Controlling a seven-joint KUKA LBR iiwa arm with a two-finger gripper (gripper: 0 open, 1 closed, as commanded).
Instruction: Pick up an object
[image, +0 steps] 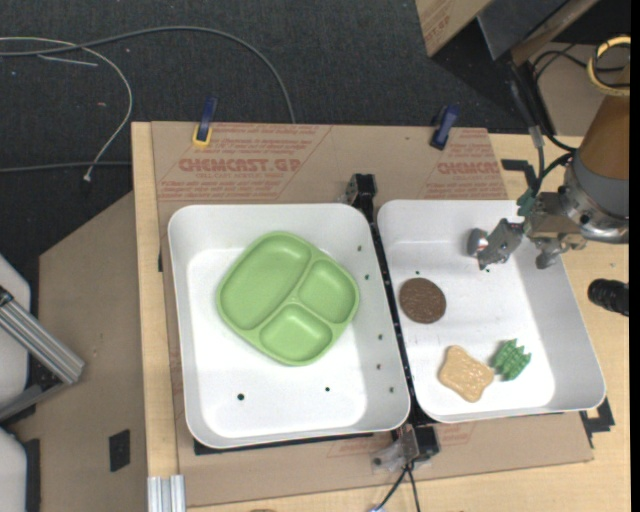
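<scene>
Hovering over the far part of the right bin (560, 300), pincer (515, 243) looks spread open, nothing between the fingers. Closest candidate is the brown disc (423, 299): toward the camera and leftward of the pincer, near but apart. Tan biscuit-shaped piece (465, 372) and green toy (511, 359) lie farther toward the camera. Disc lies flat and round, so grasp angle shouldn't matter much.
</scene>
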